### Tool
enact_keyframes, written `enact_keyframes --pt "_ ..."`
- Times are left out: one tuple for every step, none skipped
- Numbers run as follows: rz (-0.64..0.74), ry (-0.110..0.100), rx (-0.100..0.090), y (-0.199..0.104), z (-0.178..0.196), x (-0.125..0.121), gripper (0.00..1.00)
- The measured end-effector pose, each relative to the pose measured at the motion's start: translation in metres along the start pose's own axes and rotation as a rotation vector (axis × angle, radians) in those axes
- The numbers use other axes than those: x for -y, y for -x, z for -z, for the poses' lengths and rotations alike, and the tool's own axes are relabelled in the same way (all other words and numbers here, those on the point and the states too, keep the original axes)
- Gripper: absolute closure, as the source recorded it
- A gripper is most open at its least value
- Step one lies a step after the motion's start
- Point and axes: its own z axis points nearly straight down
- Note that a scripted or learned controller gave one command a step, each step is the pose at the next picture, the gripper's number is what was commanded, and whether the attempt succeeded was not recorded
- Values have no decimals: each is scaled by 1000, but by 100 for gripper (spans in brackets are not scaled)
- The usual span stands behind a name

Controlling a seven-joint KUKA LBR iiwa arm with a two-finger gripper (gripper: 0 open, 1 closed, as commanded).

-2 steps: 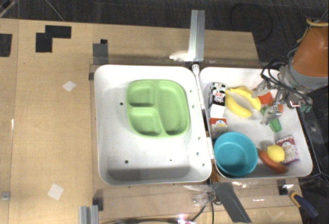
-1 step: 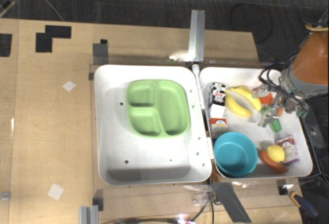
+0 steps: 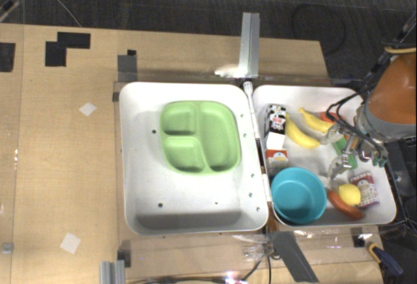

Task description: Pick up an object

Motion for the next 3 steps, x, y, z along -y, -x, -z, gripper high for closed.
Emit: enact_keyframes --pt "36 2 1 39 -1 -41 0" --pt "80 0 0 27 -1 -25 0" --pt "33 1 0 26 -1 -23 0"
